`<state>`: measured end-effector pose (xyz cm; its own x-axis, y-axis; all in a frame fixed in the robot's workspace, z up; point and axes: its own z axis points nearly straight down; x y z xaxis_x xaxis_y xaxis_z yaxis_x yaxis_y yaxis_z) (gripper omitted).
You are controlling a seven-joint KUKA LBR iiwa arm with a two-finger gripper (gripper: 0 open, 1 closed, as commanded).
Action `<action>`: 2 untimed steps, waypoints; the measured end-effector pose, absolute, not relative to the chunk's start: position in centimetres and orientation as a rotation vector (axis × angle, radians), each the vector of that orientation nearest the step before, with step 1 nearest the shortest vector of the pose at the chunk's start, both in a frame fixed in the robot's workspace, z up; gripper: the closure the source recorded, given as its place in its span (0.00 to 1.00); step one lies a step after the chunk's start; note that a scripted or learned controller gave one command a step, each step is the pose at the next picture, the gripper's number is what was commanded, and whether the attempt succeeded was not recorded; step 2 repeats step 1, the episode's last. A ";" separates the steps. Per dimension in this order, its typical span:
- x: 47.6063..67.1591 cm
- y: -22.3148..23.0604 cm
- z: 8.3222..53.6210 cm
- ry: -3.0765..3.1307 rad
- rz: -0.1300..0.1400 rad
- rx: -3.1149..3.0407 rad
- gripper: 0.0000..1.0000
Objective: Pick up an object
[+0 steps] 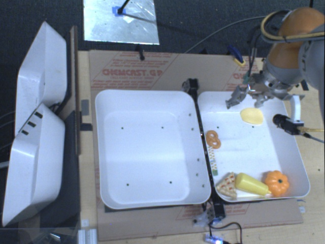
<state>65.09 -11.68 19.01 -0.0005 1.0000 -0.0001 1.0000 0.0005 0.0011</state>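
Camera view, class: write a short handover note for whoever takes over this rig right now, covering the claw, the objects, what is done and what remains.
Claw: open, holding nothing, poised over the far end of the right bin, beside the pale yellow disc.
Objects, all in the right bin: disc at the far end; pretzel by the divider; pizza slice, yellow block and orange pumpkin along the near edge.
Done: nothing picked.
Left: grasp and lift one object; the disc looks nearest.

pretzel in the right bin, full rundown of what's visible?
The pretzel is a small orange-brown twisted loop piece with holes through it, looking like a toy. It lies flat on the floor of the right bin, close to the bin's left wall beside the divider. Nothing touches it: a narrow patterned strip lies just below it, and the gripper is well away, near the bin's far rim.
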 end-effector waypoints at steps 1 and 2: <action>63.9 -17.9 22.0 2.214 0.001 2.224 0.00; 63.9 -17.9 22.0 2.214 0.001 2.224 0.00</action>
